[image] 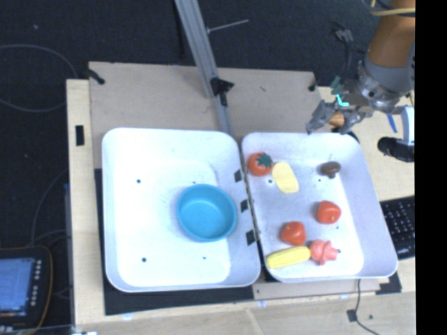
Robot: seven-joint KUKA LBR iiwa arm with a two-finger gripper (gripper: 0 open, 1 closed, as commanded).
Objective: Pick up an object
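My gripper (334, 122) hangs over the far edge of the right bin (374, 229), near its back right corner. A small orange object (338, 119) shows between the fingers, raised above the bin. Lying in the right bin are a red tomato with a green top (260, 163), a pale yellow piece (285, 176), a small brown item (330, 167), two red round items (328, 211) (293, 232), a yellow long item (288, 257) and a pink item (323, 251).
The left bin (140, 159) holds a blue bowl (206, 212) near its middle right. A grey metal post (199, 47) slants up from between the bins at the back. A black keyboard (399, 225) lies right of the right bin.
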